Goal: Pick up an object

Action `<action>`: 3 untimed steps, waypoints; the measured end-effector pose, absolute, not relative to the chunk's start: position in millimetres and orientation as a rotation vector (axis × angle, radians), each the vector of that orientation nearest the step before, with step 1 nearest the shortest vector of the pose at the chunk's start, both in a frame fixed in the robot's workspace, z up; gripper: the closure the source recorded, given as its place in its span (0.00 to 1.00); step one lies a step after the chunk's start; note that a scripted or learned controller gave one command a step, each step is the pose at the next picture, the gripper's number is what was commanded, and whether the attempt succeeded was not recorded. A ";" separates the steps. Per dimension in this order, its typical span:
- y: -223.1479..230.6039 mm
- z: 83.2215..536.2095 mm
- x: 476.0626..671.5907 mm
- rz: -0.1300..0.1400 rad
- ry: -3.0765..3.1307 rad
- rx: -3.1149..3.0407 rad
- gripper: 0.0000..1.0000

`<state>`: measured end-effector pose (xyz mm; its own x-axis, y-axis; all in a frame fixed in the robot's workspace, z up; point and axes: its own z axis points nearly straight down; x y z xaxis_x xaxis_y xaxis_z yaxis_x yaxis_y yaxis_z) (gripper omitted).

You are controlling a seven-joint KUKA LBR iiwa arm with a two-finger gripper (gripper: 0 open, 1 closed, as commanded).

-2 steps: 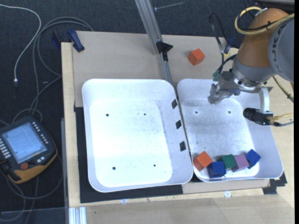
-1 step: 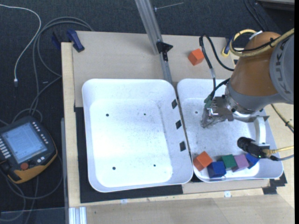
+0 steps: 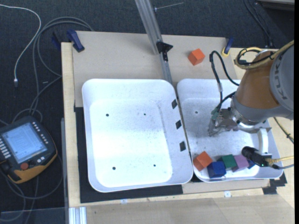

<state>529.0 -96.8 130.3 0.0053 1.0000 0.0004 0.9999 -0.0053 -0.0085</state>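
We take the right bin [image 3: 201,90] as our landmark. Four small blocks sit bunched along its near rim: an orange block [image 3: 202,160] nearest the bin's left wall, a blue block [image 3: 217,169] touching it on the side away from that wall, then a green block [image 3: 229,161] and a purple block [image 3: 241,162] further along the rim. Tool [image 3: 217,126] hangs over the middle of the bin floor, well apart from the cluster, pointing down; we see nothing between its tips, and how far apart they stand we cannot tell from this slant. A second orange cube [image 3: 196,56] lies on the tabletop [image 3: 117,55] beyond the bin's far rim. The left bin [image 3: 88,90] lies just beside the landmark. Handling, by our judgement: the blocks look rigid, light, flat-faced, probably wood or plastic, not fragile, perhaps a little slick. The orange one seems the easiest take, its left and far faces standing free; we would close on two opposite flat faces, low on the block. Blue and green crowd each other and the rim, leaving little entry room.
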 end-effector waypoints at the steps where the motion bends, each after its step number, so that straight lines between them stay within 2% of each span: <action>1: -79.4 204.5 612.8 -0.013 -2.234 -2.222 1.00; 2: -20.1 199.6 574.3 0.001 -2.224 -2.210 1.00; 3: 47.1 199.6 591.8 -0.006 -2.231 -2.211 1.00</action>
